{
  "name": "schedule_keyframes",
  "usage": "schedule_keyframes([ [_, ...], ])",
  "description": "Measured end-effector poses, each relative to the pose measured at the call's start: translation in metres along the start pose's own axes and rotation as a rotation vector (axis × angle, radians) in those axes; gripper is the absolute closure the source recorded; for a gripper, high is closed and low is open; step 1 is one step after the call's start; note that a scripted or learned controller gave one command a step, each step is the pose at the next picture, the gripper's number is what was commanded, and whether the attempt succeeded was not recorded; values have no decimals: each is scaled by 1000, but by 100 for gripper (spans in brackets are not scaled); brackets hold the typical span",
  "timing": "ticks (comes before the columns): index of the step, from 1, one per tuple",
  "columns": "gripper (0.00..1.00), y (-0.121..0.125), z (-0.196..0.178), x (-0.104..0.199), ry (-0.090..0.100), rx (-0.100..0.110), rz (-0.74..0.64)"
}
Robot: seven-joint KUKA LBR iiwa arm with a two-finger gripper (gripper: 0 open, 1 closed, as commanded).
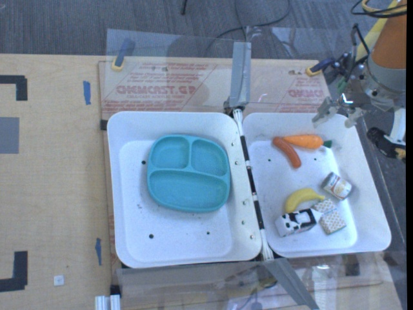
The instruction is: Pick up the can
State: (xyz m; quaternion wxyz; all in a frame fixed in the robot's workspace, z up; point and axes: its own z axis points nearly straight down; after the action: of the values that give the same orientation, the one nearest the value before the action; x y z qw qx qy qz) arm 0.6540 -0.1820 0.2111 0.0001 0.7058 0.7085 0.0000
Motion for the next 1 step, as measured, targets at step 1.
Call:
schedule_keyframes([
  [1,0,-44,67,-42,-1,0,-69],
])
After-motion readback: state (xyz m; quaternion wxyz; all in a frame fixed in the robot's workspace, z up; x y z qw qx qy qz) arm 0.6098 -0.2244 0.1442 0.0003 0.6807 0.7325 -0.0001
